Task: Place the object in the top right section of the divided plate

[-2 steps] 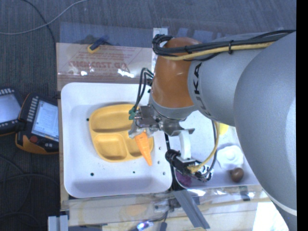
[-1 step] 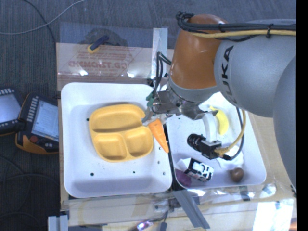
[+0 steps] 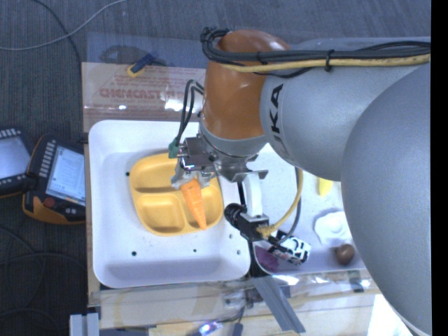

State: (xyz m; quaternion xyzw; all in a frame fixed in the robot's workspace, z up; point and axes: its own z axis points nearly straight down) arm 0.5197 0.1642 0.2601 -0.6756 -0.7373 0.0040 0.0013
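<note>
Carrot (image 3: 194,203) lying on plate (image 3: 150,194) right side, under hand (image 3: 190,176); hand's grip unreadable; release unconfirmed.

Overhead view under even, fairly bright room light. The white bin (image 3: 112,257) is close to overexposed; its rim left of and below the gripper (image 3: 192,173) shows soft grey shading rather than hard shadow. The arm (image 3: 364,152) carries a broad pale sheen along its grey shell and a soft highlight on the orange band (image 3: 234,96) above the gripper. Beneath the gripper, a faint shadow falls on the yellow plate (image 3: 157,194). The dark carpet (image 3: 42,47) far left stays dim and grainy. Glare spots mark the bench edge (image 3: 210,325) below. Focus is moderate throughout; fine detail near the fingers is smeared.
</note>
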